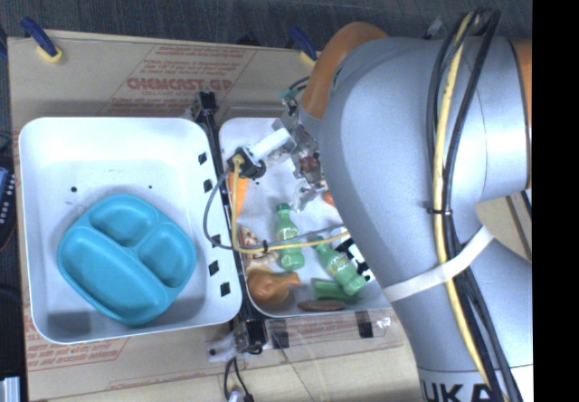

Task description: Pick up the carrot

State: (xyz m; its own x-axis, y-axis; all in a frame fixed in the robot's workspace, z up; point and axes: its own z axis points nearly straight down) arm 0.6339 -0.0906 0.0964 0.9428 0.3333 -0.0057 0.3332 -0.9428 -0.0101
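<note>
Your open room is all in the left bin (36,210), where only a blue divided plate (127,255) lies. The right bin (249,130) is crowded: two green bottles (288,226), a drumstick (271,284) and a brown piece against its near wall. The carrot (241,187) lies tight along that bin's left wall, beside a cable. The arm (416,192) covers the bin's right half; its gripper (303,165) hangs near the far wall, right of the carrot. You cannot tell how its jaws stand.

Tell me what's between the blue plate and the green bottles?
In the camera view, the shared bin walls with black clips and a cable sit between the blue plate and the green bottles. A thin orange carrot lies just past them.
</note>
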